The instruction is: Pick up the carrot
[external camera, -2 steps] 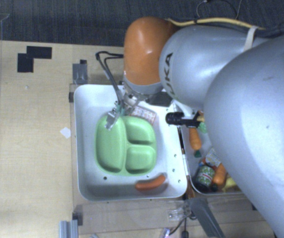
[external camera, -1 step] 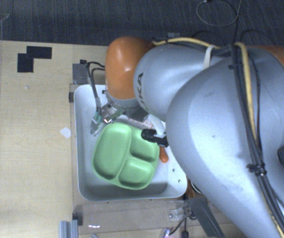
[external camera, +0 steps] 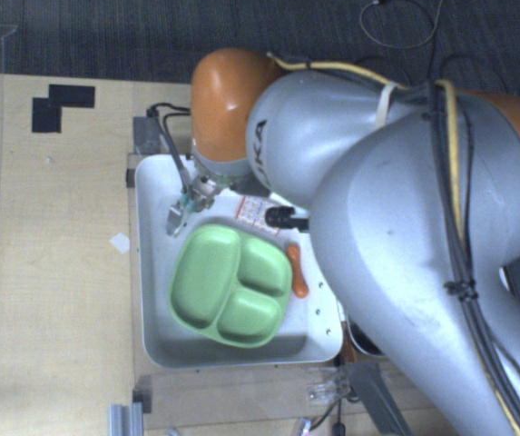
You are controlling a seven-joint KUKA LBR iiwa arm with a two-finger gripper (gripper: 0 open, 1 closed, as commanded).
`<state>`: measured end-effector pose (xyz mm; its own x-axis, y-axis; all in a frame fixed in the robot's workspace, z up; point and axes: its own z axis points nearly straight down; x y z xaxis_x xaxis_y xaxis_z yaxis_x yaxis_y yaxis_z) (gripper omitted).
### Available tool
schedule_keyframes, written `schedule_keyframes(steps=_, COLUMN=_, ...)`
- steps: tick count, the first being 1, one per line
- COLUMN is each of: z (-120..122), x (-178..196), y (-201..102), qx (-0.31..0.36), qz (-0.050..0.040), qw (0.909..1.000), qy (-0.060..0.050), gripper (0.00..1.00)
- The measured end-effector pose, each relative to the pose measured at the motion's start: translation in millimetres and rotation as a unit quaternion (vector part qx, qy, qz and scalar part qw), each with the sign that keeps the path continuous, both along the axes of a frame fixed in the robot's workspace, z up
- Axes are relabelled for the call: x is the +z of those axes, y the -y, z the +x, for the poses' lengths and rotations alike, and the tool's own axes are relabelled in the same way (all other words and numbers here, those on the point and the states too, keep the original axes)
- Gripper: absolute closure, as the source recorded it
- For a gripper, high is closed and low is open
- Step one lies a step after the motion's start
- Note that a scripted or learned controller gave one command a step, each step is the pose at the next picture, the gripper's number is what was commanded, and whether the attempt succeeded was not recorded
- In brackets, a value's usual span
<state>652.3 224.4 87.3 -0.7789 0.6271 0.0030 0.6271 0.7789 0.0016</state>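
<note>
The carrot (external camera: pixel 297 271) is a small orange piece lying in the white bin (external camera: pixel 151 271), against the right side of a green divided plate (external camera: pixel 228 284). My gripper (external camera: pixel 181 213) hangs low over the bin's upper left corner, just above the plate's top left edge. It is well to the left of the carrot and apart from it. The grey arm (external camera: pixel 377 198) with its orange band (external camera: pixel 228 98) covers the bin's upper right part.
A red and white packet (external camera: pixel 250 212) and a small black object (external camera: pixel 282 216) lie at the plate's top edge, partly under the arm. Black markings (external camera: pixel 60 107) sit on the wooden bench at left. Cables (external camera: pixel 164 139) run down toward the gripper.
</note>
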Motion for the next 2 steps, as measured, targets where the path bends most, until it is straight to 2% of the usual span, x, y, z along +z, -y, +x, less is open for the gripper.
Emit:
schedule_keyframes(steps=1, z=3, x=221, y=16, qx=-0.202, qz=-0.0013, qw=0.9794, qy=0.002, gripper=0.00)
schedule_keyframes(steps=2, z=-45, x=17, y=16, qx=-0.207, qz=-0.0011, qw=0.9783, qy=0.000, gripper=0.00)
